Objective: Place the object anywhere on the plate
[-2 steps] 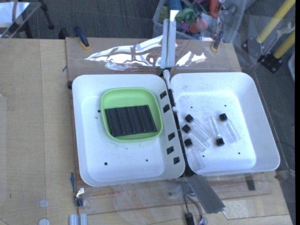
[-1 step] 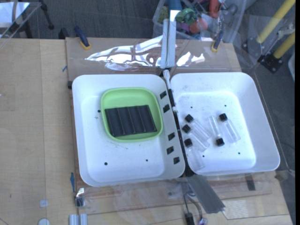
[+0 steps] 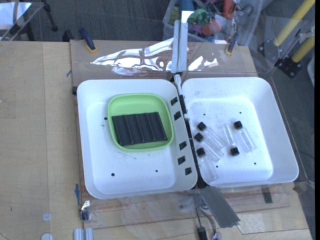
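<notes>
A wooden desk carries two shallow white bins side by side, the left bin and the right bin, whose inner rims meet along a central seam. Behind them, at the far edge, lies a crinkled sheet of shiny clear film, and beyond that stands a clear storage box packed with colourful odds and ends. A yellow pole slants across the top right corner. In the left bin, toward its far side, sits a light green plate, squarish with rounded corners. A dark ribbed slab lies flat on the plate, within its rim and covering most of its floor, its ridges running from near to far. In the right bin, well apart from the plate, several clear vials with black caps lie scattered on their sides in the left and middle parts of the bin, some just beside each other. A row of small black tabs runs down the seam between the bins; any marking on them is too small to read. A blue and yellow clamp grips the desk's far left edge. Whether the pincer is open or closed cannot be told.
</notes>
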Robot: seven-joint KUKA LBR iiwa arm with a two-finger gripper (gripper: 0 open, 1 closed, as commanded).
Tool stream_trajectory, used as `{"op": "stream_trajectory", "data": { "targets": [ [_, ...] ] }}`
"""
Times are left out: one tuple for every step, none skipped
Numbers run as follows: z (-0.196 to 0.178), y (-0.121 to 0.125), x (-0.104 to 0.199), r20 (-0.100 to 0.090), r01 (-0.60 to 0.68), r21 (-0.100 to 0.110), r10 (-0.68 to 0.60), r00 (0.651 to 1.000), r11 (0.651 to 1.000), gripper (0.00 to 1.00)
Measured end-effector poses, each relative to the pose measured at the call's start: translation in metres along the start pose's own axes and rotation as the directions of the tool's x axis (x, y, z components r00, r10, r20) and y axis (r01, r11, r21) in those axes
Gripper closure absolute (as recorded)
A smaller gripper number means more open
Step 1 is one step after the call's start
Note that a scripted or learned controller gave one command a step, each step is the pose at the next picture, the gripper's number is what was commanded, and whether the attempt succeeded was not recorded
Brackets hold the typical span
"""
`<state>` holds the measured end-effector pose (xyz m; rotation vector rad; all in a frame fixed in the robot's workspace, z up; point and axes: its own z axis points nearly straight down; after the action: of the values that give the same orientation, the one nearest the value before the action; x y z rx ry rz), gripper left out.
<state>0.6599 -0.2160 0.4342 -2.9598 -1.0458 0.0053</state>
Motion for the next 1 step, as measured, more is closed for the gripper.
{"op": "stream_trajectory", "data": {
  "targets": [
    [0.0000,-0.0003,0.0001,0.000,-0.090,0.000,0.090,0.996,0.996,0.00]
  ]
}}
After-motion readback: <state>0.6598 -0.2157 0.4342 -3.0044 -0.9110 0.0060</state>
